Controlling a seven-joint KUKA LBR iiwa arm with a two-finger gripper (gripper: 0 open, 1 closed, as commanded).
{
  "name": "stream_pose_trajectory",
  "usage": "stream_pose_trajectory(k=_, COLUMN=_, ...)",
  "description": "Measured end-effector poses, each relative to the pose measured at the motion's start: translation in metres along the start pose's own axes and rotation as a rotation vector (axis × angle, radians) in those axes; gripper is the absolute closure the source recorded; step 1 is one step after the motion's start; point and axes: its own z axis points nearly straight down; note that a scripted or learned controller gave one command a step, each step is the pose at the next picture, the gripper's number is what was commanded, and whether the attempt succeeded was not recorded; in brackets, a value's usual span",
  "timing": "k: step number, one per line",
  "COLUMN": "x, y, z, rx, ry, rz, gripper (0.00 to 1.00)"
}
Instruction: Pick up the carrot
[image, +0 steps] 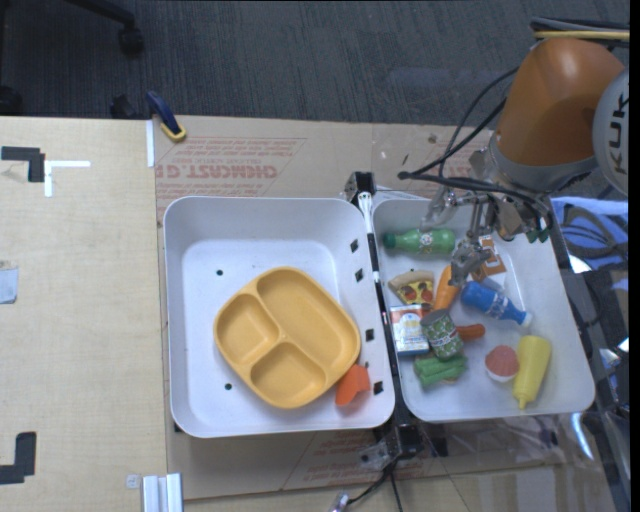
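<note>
At the upper right of the frame the arm (560, 90) hangs over the right bin (570, 330), its gripper (470, 255) low among the clutter there, a likely sign that the program is searching that bin; whether the jaws are spread or pressed together I cannot tell, and nothing is plainly between them. The left bin (190, 300) holds a yellow divided plate (285, 335), and the carrot (352, 385) lies just beside the plate's lower right edge, near the bin's lower right corner, well apart from the gripper. I judge the gripper is over the wrong bin for the task. Around it lie a green bottle (420, 240), a blue bottle (495, 303), a yellow bottle (530, 368) and a pizza slice (412, 288). The wall between the bins stands between gripper and carrot
</note>
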Motion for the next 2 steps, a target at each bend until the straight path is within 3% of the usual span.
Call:
stream_pose_trajectory(k=1, x=0.005, y=-0.017, z=0.058, rx=0.001, ry=0.000, rz=-0.121, gripper=0.00)
stream_pose_trajectory(k=2, x=0.035, y=-0.023, z=0.105, rx=0.004, ry=-0.010, rz=-0.035, gripper=0.00)
